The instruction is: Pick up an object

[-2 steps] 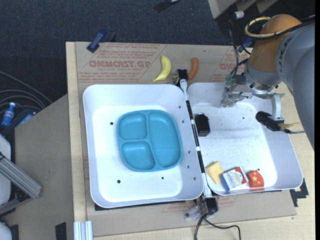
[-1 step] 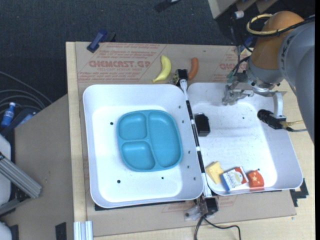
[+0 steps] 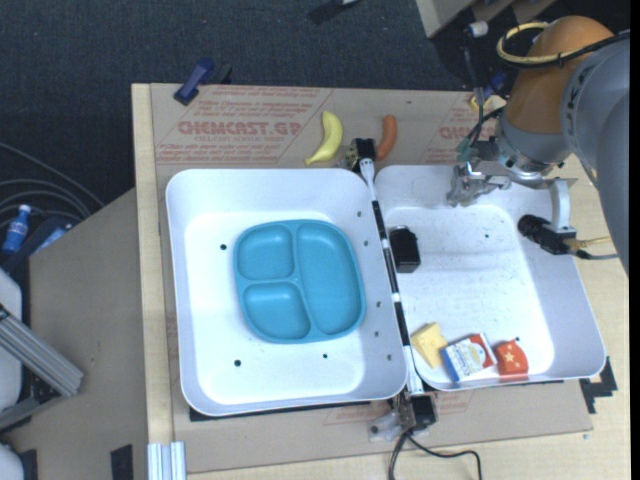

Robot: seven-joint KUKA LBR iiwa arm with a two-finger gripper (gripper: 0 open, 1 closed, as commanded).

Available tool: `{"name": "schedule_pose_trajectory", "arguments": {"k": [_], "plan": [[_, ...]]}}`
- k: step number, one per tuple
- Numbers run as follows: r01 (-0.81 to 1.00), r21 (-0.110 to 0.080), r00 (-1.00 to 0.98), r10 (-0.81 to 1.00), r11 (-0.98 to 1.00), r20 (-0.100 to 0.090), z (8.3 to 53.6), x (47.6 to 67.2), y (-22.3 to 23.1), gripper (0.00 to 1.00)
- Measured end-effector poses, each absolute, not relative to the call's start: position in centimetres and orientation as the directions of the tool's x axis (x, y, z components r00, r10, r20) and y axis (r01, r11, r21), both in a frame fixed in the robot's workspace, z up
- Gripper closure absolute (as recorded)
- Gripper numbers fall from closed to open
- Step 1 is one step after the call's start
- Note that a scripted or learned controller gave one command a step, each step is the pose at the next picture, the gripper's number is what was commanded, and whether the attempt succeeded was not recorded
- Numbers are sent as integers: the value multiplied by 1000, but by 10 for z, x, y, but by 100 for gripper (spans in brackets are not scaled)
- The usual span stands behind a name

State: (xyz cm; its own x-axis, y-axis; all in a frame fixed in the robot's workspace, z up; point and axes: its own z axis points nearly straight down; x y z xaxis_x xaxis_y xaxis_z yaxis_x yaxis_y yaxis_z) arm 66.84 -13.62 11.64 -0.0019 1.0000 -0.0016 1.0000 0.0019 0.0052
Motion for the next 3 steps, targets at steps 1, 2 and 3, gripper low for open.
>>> {"name": "schedule_pose_trajectory", "arguments": {"k": [1, 2, 3], "plan": [[1000, 2, -1, 1000, 1, 0, 219, 657, -78, 100], [1000, 1, -1, 1000, 1, 1, 238, 667, -18, 100], [1000, 2, -2, 1000, 2, 0, 248, 667, -18, 100]]}}
